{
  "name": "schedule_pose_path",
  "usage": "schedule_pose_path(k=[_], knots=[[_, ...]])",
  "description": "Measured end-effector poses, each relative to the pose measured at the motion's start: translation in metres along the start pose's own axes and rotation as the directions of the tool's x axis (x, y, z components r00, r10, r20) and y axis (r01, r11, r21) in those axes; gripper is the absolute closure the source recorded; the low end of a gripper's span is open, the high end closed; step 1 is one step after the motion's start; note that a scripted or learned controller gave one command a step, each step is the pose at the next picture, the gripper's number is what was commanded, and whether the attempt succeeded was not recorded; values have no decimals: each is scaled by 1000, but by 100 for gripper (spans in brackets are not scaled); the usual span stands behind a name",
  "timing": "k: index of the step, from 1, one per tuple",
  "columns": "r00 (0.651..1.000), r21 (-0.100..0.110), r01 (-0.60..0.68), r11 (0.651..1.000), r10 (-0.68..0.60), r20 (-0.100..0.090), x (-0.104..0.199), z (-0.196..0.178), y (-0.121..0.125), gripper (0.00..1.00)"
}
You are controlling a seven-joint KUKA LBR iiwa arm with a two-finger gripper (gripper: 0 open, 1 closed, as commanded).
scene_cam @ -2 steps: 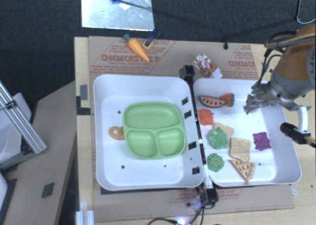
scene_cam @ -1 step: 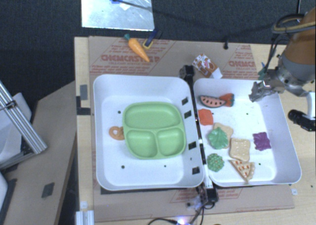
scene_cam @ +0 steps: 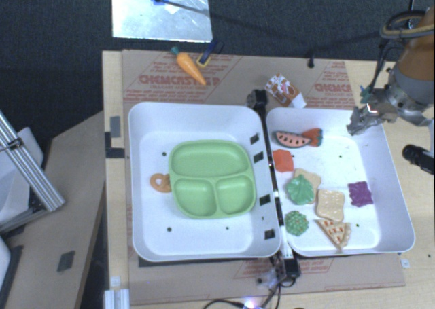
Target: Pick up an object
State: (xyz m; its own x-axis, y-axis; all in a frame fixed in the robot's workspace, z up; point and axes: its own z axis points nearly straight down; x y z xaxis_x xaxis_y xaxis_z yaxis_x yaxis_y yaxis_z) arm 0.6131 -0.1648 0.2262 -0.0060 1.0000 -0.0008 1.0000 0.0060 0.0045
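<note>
My gripper [scene_cam: 359,126] hangs over the far right corner of the right bin [scene_cam: 397,185], with nothing visible between its fingers. Below and left of it lie toy foods: a watermelon slice [scene_cam: 293,139], an orange-red block [scene_cam: 283,161], a green leaf [scene_cam: 300,190], a toast slice [scene_cam: 330,204], a purple grape piece [scene_cam: 360,193], a green broccoli piece [scene_cam: 296,222] and a pizza slice [scene_cam: 335,232]. The nearest of them, the watermelon slice, is well to the gripper's left.
The left bin [scene_cam: 146,165] holds a green divided plate [scene_cam: 211,177] and a small pretzel [scene_cam: 160,183]. Behind the bins on the cardboard lie a toy carrot [scene_cam: 190,68] and a wrapped snack [scene_cam: 283,89]. A foil sheet [scene_cam: 160,2] lies farther back.
</note>
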Motion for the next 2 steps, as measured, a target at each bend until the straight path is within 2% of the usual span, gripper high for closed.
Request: schedule_pose_path(k=[1, 2], knots=[[1000, 2, 3, 1000, -3, -2, 47, -6, -7, 100], [1000, 4, 4, 1000, -4, -3, 98, -14, -26, 100]])
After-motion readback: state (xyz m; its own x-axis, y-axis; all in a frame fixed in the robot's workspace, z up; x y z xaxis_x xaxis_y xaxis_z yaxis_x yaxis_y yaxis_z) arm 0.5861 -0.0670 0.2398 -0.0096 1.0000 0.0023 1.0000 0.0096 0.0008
